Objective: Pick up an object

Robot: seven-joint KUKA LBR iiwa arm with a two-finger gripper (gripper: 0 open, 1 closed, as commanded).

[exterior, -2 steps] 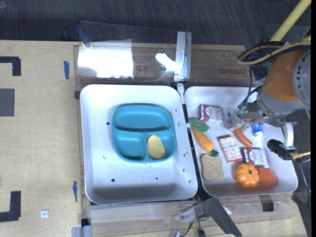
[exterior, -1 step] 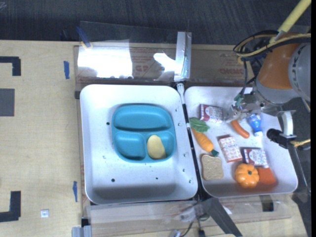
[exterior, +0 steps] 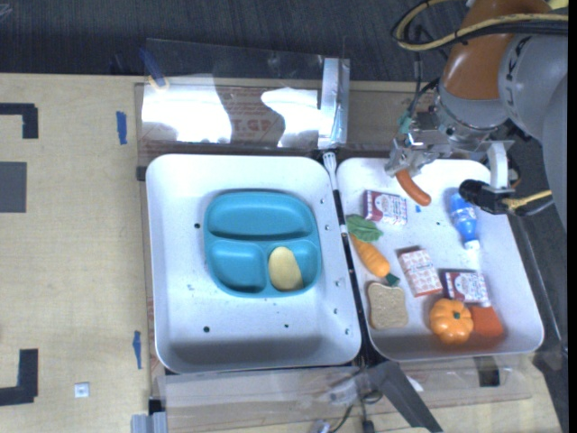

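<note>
A small reddish-orange sausage (exterior: 414, 188) is seen at the tip of the two-finger gripper (exterior: 406, 165), tilted, with its upper end up between the dark fingers and its lower end pointing down toward the white floor of the right bin (exterior: 525, 278). The fingers are closed in narrowly on that upper end, so the sausage is gripped there; whether its lower end touches the bin floor cannot be told. The gripper is located over the far left corner of the right bin, with the grey wrist and the orange band (exterior: 478, 61) rising behind it to the right.

Just below the gripper, a small red and white carton (exterior: 386, 207) is laid flat. Below that, an orange carrot with a green top (exterior: 370, 249) is placed along the bin's left wall. To the right of the gripper, a blue plastic bottle (exterior: 463, 219) is lying on its side. Further below, two more red and white cartons (exterior: 418, 271) (exterior: 463, 287), a slice of brown bread (exterior: 388, 306) and a small orange pumpkin (exterior: 451, 320) are grouped near the front wall.

Well to the left of the gripper, in the left bin (exterior: 171, 242), a blue compartment tray (exterior: 261, 242) is set, and a yellow lemon-shaped piece (exterior: 285, 268) is held in its lower right compartment.
</note>
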